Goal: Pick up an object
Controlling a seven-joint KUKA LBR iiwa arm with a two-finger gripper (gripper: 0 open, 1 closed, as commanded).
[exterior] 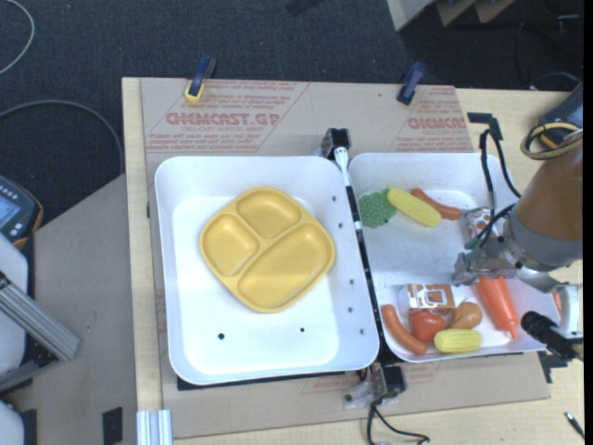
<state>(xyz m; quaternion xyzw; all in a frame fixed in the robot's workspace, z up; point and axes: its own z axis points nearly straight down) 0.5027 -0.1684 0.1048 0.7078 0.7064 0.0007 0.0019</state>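
Honestly, the gripper at right-center sits beside a bright orange toy carrot, partly wrist-covered; can't tell its grip.

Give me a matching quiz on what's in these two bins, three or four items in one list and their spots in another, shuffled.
Things:
1. yellow divided plate
2. green broccoli
3. carrot
4. end effector

Places:
A. far end of right bin
B. right bin, just left of the carrot's top
C. middle of left bin
D. right bin, near its right wall

Pairs: 1-C, 2-A, 3-D, 4-B
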